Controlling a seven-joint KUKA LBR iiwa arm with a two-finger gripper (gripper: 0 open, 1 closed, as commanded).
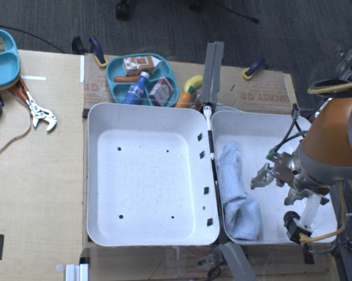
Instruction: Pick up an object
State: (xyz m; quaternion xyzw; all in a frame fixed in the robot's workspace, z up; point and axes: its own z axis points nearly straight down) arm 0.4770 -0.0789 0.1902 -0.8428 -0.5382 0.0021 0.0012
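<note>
A pale blue folded cloth (237,191) lies along the left side of the right bin (255,117), from the middle down to the front wall. My gripper (276,188) hangs over the right half of that bin, just to the right of the cloth and apart from it. Its fingers (260,179) are spread open with nothing between them. The grey arm with its orange band (337,132) reaches in from the right.
The left bin (143,182) stands beside the right one, with a grey bar (212,74) behind their shared wall. Behind the bins a teal tray (141,78) holds toy food and a bottle. A wrench (40,117) lies on the bench at left.
</note>
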